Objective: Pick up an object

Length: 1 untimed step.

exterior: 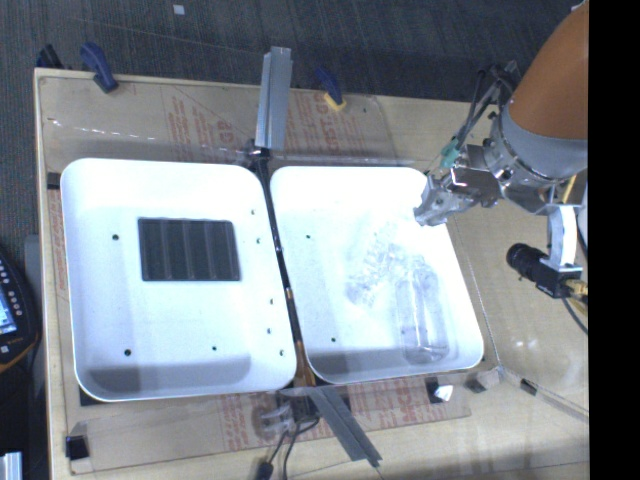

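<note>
Clear plastic objects lie in the right bin (320,348): a transparent bottle (420,313) near the right wall and a crumpled clear piece (375,263) just left of it. My gripper (436,209) hangs over the bin's upper right corner, above and to the right of both. Nothing shows between its fingers.
The left bin (90,358) holds a dark grey ribbed block (188,249). A metal bar (273,98) stands upright behind the seam between the bins. Blue clamps (100,68) grip the bench's back edge. A black cylinder (535,268) juts out at the right.
</note>
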Tool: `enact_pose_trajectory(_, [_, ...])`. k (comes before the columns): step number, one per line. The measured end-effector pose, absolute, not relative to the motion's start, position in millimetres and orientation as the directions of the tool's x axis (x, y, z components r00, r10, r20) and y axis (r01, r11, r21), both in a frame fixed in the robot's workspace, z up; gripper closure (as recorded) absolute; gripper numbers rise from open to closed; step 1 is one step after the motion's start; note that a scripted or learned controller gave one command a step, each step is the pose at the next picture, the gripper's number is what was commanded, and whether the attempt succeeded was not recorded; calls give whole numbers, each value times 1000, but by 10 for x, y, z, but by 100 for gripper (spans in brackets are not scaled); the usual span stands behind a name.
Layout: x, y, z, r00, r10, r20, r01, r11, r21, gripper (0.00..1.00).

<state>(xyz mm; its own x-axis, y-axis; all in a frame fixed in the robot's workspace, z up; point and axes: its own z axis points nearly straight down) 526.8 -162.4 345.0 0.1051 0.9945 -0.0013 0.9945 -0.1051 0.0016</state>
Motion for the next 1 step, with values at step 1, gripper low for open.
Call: enact_pose_trajectory(1, [5064, -1148, 4047, 376, 927, 1, 927, -376, 5, 100])
